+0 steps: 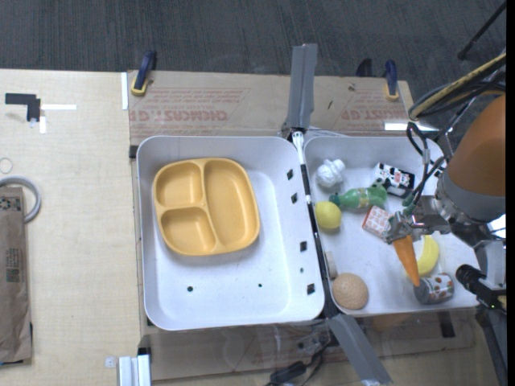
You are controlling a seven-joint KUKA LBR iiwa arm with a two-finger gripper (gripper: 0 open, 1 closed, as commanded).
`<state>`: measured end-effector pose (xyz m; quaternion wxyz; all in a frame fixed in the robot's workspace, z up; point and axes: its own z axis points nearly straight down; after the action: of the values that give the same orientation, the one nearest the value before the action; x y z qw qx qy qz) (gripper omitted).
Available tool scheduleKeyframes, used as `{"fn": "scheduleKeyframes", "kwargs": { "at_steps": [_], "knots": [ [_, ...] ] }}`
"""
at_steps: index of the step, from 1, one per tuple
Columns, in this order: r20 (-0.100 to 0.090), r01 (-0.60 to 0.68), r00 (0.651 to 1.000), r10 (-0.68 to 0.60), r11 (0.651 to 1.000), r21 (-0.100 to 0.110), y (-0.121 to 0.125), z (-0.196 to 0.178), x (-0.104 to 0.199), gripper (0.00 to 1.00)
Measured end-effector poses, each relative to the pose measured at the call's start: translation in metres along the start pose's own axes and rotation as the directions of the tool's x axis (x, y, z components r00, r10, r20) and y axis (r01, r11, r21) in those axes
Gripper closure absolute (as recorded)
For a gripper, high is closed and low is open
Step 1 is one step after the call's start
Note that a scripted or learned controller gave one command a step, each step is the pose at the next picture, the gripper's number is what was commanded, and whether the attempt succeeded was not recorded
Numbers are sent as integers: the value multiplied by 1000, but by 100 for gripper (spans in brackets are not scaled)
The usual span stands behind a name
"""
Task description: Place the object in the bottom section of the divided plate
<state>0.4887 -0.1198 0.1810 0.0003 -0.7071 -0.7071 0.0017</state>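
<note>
Two-finger pincer (400,230) over the right white bin (364,146), on a grey arm with an orange band (487,151) reaching in from the right; width of its opening not discernible at this angle. Orange toy carrot (408,262) directly below the pincer, its blunt top touching or just under the pincer tip and its point slanting down and to the right; whether clamped or merely lying on the bin floor cannot be told. Yellow banana (430,255) just right of the carrot, below and right of the pincer. Small printed can (434,289) further below, near the carrot's point. Red-and-white packet (376,220) just left of the pincer. Green toy bottle (360,198) above and left of it, with a lemon (327,215) further left. Crumpled white object (329,172) and black-and-white cow figure (393,178) above the pincer, towards the bin's far wall. Round brown object (350,291) well below and left. Yellow divided plate (207,207) far to the left of the pincer, in the left white bin (233,300), with two small sections on its left side and one large section on its right, well apart from the carrot.
</note>
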Motion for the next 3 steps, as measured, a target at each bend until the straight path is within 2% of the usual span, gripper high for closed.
{"fn": "scheduleKeyframes", "kwargs": {
  "at_steps": [1,2,3],
  "knots": [
    [1,-65,998,65,998,2,40,-18,89,100],
    [3,-264,965,264,965,2,78,-8,177,100],
    [3,-264,965,264,965,2,78,-8,177,0]
  ]
}}
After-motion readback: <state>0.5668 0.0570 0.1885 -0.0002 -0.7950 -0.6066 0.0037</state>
